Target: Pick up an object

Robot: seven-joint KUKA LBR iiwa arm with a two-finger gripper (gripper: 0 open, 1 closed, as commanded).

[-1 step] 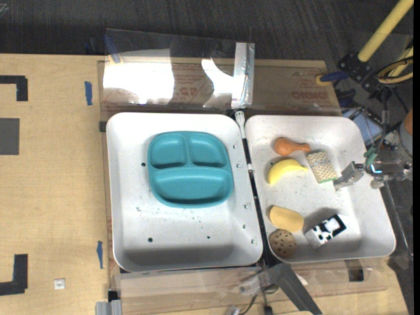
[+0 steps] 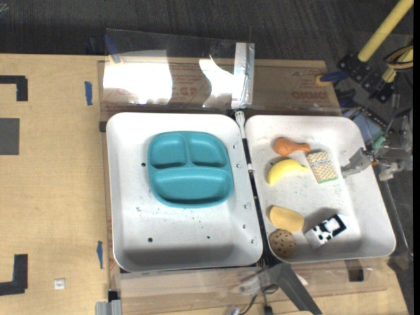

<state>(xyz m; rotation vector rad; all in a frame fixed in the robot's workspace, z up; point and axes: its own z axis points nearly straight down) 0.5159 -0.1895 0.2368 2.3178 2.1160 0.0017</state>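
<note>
The right white bin (image 2: pixel 367 238) holds several small objects. An orange carrot-like piece (image 2: pixel 289 147) lies at the back, with a yellow banana (image 2: pixel 286 170) just in front of it. A tan speckled block (image 2: pixel 322 166) sits to their right. Nearer the front lie a yellow lump (image 2: pixel 287 218), a brown cookie (image 2: pixel 283 242) and a black-and-white object (image 2: pixel 327 229). My gripper (image 2: pixel 367 159) sits low over the bin's right rim, just right of the speckled block and apart from it.
The left white bin (image 2: pixel 125 228) carries a teal divided plate (image 2: pixel 190 168). A clear plastic sheet (image 2: pixel 177 77) stands behind the bins. Cables and a yellow pole (image 2: pixel 390 21) crowd the back right corner.
</note>
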